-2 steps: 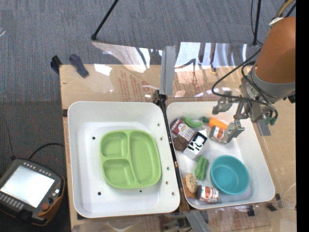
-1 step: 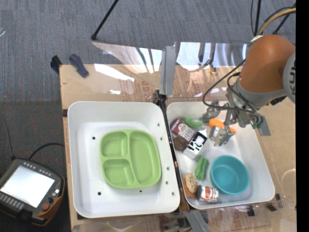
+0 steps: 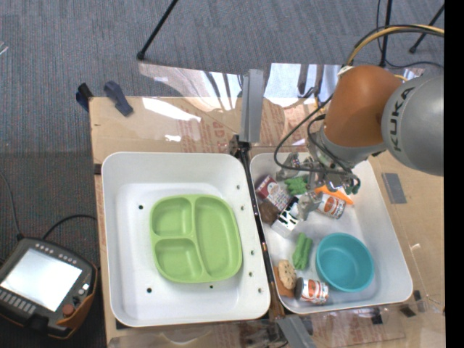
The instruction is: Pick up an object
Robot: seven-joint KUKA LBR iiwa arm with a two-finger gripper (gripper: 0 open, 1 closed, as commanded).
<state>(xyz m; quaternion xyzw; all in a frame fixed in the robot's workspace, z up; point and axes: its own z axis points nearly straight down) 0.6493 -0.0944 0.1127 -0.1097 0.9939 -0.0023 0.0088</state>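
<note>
the gripper [image 3: 317, 182] is lowered over the toys at 12 o'clock in the right bin [image 3: 391, 256]. its hold cannot be told. nothing is lifted yet.

Floor [image 3: 254, 20]: grey ribbed carpet, darker at the left.
Surface [image 3: 174, 125]: brown cardboard, glare patches near the top edge.
Stand leg [image 3: 161, 24]: thin, black, slanting across the carpet.

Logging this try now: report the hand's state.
Hand: low in the right bin, among the clutter at its far end; whether it is open, closed or holding something cannot be told.
</note>
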